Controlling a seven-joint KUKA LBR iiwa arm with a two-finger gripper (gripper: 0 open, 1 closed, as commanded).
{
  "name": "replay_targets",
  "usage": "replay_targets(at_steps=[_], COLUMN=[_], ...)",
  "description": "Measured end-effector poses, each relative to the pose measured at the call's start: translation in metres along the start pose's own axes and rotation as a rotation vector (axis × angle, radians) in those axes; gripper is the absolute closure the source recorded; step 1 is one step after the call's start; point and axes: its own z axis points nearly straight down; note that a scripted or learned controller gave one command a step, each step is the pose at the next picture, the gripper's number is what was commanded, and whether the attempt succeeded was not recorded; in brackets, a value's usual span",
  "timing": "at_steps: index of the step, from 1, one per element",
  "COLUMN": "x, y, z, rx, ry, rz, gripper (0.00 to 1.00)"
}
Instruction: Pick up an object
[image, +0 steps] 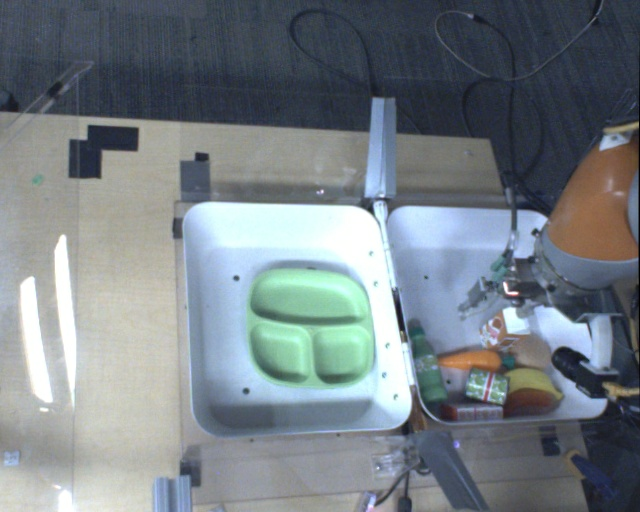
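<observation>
1. Two white bins sit side by side on the counter (110, 330); the left bin (205, 300) carries a green divided tray (310, 325), while the right bin (440, 240) keeps a heap of small goods in its near corner.
2. Nothing looks lifted yet: a green bottle (427, 365), a carrot (470, 359), a small green carton (485, 386) and a yellow-and-red fruit (532, 388) all lie in the right bin, so the pick appears undone.
3. Above that heap, the gripper (503, 288) hangs low over the right bin beneath the arm's orange band (600, 200), just beside a pale wrapped item (510, 325).
4. Whether it is spread or closed cannot be told from this angle, and no object is seen in its grasp.
</observation>
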Motion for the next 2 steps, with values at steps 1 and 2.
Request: replay_targets(at_steps=[1,2], x=[0.041,-0.021], y=[0.009,0.007], z=[0.006,0.052], rx=[0.0,-0.001], ry=[0.001,0.0], rz=[-0.066,-0.078], gripper=[0.0,0.0])
